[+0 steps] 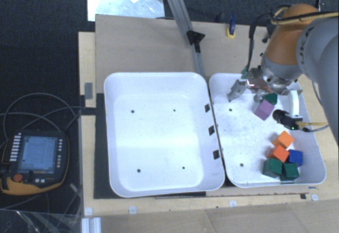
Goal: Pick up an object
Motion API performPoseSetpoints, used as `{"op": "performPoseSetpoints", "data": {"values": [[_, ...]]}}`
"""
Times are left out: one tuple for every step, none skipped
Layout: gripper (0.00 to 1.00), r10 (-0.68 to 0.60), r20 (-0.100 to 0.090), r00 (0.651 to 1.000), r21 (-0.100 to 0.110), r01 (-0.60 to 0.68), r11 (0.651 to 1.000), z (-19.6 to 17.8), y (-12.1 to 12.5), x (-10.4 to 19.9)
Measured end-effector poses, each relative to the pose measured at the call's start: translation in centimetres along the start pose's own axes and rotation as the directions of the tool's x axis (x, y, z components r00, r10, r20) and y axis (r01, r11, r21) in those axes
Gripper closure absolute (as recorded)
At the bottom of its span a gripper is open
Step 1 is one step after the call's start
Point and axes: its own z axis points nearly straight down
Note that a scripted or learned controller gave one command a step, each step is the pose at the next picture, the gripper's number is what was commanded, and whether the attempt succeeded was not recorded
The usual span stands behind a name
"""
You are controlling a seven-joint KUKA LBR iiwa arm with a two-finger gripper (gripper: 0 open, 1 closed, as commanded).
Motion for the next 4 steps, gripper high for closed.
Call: {"op": "performPoseSetpoints", "data": {"values": [[0.00, -0.001, 0.000, 1.000, -0.001, 0.001, 1.000, 5.0, 0.0, 0.0], [1.00, -0.003, 0.000, 1.000, -0.009, 0.003, 1.000, 3.6, 0.2, 0.0], [1.00, -0.004, 0.001, 1.000, -0.013, 0.004, 1.000, -2.7, 0.6, 0.7], [1.00, -0.003, 0.002, 1.000, -0.013, 0.003, 1.000, -7.5, 1.2, 0.1]]}}
